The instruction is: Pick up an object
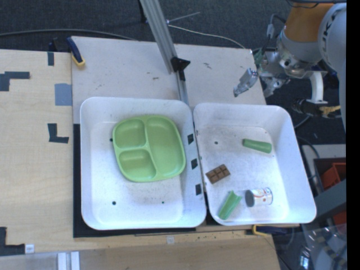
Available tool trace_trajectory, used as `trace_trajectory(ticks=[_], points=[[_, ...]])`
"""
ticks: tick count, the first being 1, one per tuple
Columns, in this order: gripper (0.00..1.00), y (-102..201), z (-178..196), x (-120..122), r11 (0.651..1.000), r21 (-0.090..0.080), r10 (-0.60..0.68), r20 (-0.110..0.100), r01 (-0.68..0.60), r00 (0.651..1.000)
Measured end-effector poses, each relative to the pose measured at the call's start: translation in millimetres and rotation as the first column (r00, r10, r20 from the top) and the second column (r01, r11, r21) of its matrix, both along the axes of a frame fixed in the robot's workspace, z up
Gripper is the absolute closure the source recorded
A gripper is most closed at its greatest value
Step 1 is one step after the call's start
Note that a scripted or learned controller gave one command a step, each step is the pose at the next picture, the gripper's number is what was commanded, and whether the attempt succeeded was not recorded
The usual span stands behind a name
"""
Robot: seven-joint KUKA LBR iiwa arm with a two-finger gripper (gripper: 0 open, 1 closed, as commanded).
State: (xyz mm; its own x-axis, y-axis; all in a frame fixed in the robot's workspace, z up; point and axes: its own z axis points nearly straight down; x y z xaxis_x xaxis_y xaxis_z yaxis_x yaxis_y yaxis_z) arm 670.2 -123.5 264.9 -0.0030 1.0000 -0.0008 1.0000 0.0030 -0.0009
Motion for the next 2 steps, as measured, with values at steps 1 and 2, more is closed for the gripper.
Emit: trace_trajectory(ticks=[1,2], points=[[0.0,-0.2,0.0,-0.1,1.0,0.0,0.0,0.0,0.0,1.0],[0.0,-3.8,-61.7,-7.3,1.0,0.0,-0.001,-0.007,0.001,1.0]])
